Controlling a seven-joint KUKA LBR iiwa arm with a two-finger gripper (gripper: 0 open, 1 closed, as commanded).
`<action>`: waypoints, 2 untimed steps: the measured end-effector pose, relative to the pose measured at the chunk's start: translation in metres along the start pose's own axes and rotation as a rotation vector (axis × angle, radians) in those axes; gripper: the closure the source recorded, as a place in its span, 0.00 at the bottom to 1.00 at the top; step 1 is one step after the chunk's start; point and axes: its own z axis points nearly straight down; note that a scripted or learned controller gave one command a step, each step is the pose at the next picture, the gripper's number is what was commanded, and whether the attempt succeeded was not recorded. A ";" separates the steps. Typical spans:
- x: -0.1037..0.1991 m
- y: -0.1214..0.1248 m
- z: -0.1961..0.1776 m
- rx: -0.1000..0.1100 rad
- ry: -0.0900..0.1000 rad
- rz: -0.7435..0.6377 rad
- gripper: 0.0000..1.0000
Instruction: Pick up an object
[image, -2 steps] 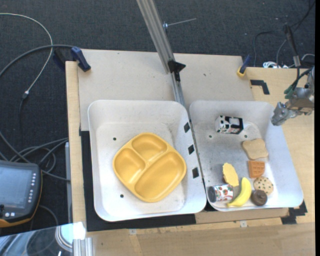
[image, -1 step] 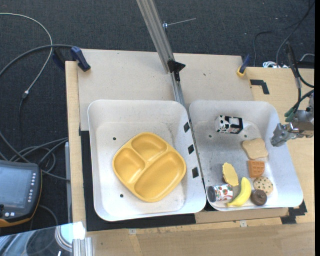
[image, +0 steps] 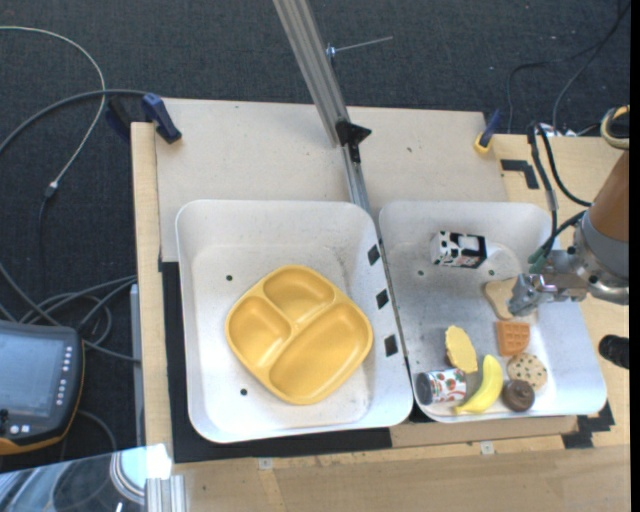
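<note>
My gripper (image: 524, 297) hangs low over the right bin (image: 425, 300), near its right side. It sits just right of a tan flat piece (image: 497, 296) and above an orange cracker (image: 513, 336). A black-and-white carton (image: 459, 249) lies toward the back of this bin. Along the front lie a yellow wedge (image: 460, 349), a small can (image: 441, 385), a banana (image: 485, 386), a speckled cookie (image: 527, 371) and a brown donut (image: 517, 396). I see nothing in the gripper.
A yellow divided plate (image: 300, 333) lies in the left bin (image: 200, 300). A metal pole (image: 320, 80) slants down from the top to the gap between the bins. Cables (image: 548, 180) run along the bench at the back right.
</note>
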 end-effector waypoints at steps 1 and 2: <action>-0.034 0.008 0.039 -0.002 -0.003 0.004 1.00; -0.019 -0.002 -0.017 -0.014 -0.005 -0.002 1.00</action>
